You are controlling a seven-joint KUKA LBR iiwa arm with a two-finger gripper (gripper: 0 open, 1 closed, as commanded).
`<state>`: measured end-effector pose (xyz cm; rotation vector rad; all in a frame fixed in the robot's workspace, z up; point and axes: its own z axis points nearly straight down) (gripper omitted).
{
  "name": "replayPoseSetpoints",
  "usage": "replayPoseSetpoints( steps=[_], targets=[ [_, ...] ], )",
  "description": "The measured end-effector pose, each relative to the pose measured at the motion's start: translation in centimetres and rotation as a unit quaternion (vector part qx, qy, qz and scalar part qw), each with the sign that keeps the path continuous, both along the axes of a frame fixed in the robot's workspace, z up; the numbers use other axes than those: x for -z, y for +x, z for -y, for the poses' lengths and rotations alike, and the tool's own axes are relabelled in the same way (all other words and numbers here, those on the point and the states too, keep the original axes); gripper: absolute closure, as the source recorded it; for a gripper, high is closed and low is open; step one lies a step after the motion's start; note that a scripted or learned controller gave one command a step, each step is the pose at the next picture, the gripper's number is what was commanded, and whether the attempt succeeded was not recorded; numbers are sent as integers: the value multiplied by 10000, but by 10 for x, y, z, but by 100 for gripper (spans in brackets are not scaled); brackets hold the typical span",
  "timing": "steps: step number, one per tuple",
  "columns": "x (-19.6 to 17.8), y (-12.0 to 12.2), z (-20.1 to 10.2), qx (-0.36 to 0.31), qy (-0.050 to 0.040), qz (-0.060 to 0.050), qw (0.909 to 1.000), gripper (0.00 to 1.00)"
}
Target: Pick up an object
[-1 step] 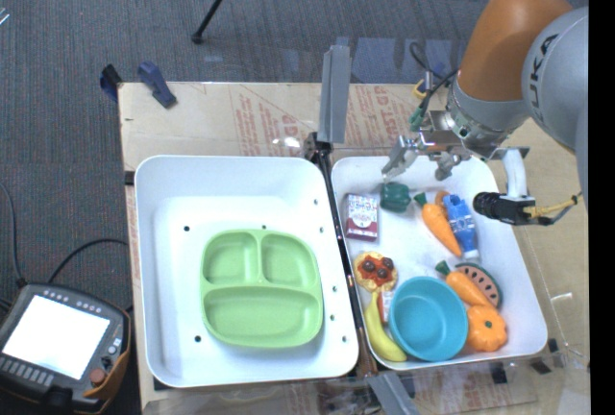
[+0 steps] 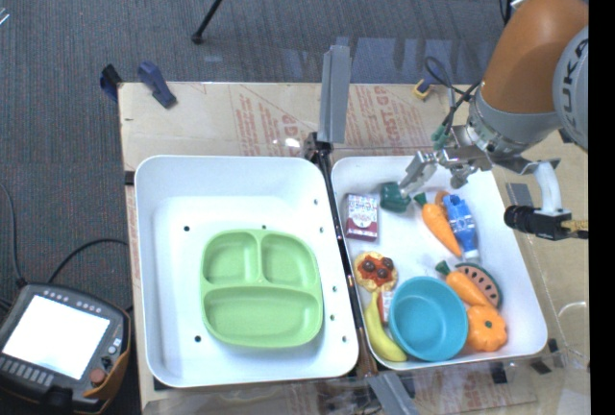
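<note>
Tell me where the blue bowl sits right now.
The blue bowl sits in the right bin, at its near edge, with the banana on its left and the orange fruit on its right.

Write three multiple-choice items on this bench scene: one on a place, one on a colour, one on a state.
1. Where does the green divided plate lie?
A. left bin
B. right bin
C. on the floor

2. What colour is the bowl?
A. red
B. blue
C. white

3. How does the bowl stand?
A. upside down
B. on its side
C. upright, opening up

Answers:
1 A: it lies alone in the left bin.
2 B: it is blue, beside the banana.
3 C: its hollow faces the camera.
</note>
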<state>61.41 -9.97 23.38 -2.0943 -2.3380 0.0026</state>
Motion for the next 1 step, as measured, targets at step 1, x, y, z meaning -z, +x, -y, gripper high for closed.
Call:
replayPoseSetpoints(
  steps=[1],
  targets=[
    [133, -15, 110, 1003, 33, -51, 9949, 0]
  ],
)
